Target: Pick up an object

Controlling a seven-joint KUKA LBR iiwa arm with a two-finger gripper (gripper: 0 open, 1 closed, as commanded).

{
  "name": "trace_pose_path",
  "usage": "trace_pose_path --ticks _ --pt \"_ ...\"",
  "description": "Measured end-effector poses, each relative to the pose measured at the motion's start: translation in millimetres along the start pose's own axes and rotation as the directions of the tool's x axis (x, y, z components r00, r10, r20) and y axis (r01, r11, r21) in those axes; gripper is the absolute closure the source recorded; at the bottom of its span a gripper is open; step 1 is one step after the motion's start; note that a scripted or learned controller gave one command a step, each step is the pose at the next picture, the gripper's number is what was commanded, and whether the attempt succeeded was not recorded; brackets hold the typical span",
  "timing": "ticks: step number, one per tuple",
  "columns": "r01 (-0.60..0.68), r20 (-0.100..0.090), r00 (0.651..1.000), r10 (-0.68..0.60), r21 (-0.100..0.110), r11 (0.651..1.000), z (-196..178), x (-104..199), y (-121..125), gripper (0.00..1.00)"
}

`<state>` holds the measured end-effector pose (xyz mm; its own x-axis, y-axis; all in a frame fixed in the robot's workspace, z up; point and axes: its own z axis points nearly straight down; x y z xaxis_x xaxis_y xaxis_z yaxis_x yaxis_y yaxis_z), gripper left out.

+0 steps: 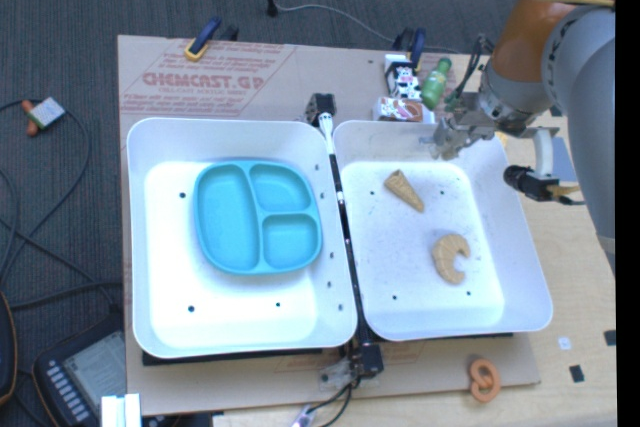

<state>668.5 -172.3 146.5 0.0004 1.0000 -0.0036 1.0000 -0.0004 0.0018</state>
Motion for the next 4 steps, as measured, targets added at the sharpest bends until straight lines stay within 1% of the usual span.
trace_pose_path --ticks 1,2,3,4 --pt "0.001 -0.001 1.0 -0.001 0.001 1.0 0.5 -3.5 -0.1 1.0" --pt "0.001 -0.001 1.0 -0.001 0.002 1.0 2.0 2.1 -0.3 1.0" --pt "0.001 0.0 1.0 -0.001 0.002 1.0 3.7 -2.5 -0.2 1.0" --pt "0.001 -0.001 1.0 -0.001 0.001 1.0 -3.3 -6.3 0.1 1.0"
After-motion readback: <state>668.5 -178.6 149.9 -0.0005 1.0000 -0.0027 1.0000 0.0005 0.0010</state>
